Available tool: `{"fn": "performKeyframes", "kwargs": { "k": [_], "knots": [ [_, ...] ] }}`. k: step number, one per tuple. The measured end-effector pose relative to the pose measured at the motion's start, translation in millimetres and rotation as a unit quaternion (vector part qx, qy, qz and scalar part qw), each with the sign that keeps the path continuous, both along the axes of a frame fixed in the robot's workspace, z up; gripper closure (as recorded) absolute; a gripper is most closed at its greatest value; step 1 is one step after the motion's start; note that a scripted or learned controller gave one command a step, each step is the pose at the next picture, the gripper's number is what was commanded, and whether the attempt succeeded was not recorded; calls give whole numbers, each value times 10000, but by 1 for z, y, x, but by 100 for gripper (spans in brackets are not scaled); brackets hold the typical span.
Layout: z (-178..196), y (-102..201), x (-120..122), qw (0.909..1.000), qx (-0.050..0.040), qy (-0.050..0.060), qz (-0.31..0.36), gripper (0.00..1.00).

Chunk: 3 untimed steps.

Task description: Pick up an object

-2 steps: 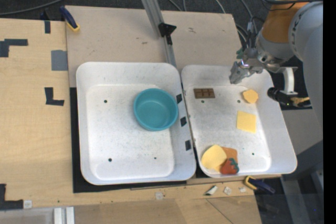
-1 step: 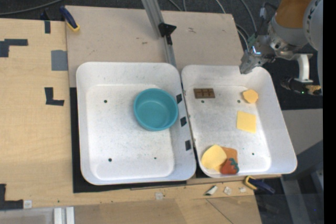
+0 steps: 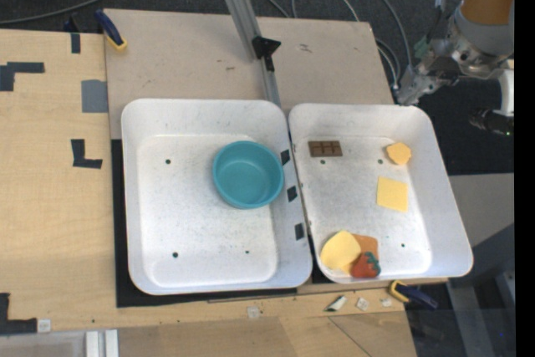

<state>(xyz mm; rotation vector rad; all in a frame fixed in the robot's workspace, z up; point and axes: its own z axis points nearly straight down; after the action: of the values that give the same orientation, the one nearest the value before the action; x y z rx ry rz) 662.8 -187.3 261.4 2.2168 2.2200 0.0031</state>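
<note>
Grey arm [image 3: 485, 12] holds the tool [image 3: 411, 88] beyond the right bin [image 3: 443, 180]; tool opening apparently indeterminate; teal bowl [image 3: 247, 173] occupies left bin [image 3: 150, 180].

A teal bowl [image 3: 247, 173] sits in a black-speckled white bin [image 3: 150, 263]; its neighbour holds a brown chocolate bar [image 3: 325, 149].

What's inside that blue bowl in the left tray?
Nothing that I can see: the blue bowl shows only its own blue bottom. It sits in the left bin. The bin floor beneath the bowl is covered, so I cannot see it.
</note>
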Motion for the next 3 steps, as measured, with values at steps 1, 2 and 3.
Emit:
{"fn": "performKeyframes", "kwargs": {
  "k": [1,2,3],
  "knots": [
    [22,1,1,10000,7,12,1,100],
    [4,53,-19,10000,16,40,18,100],
    [1,104,-49,10000,15,36,18,100]
  ]
}}
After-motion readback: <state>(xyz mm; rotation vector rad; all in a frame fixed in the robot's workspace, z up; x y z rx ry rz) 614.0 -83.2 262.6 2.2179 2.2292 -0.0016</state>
